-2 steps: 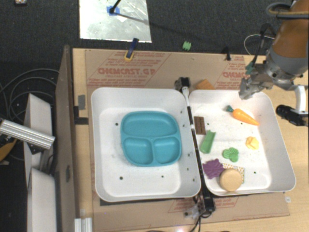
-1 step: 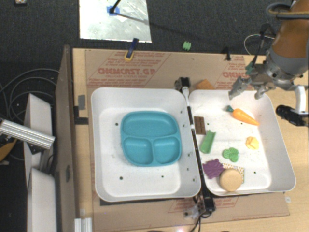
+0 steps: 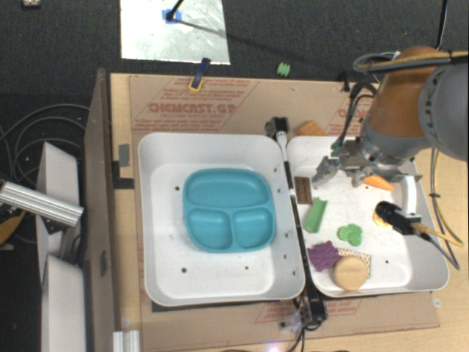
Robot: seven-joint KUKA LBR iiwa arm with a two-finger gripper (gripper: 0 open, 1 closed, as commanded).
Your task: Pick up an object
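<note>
The right bin point(image 3: 421, 270) holds a green block point(image 3: 316, 215), a small green knobbly piece point(image 3: 351, 234), a purple piece point(image 3: 323, 255) and a round tan bun point(image 3: 350, 273). An orange piece point(image 3: 379, 183) lies near the bin's far right, partly under the wrist. My gripper point(image 3: 341, 174) hangs over the far part of this bin, above and to the right of the green block. Its fingers are spread open with nothing between them.
The left bin point(image 3: 157, 196) holds a teal divided plate point(image 3: 229, 209). A brown strip point(image 3: 300, 190) lies on the wall between the bins. An orange-tan piece point(image 3: 311, 128) sits on the cardboard behind the right bin.
</note>
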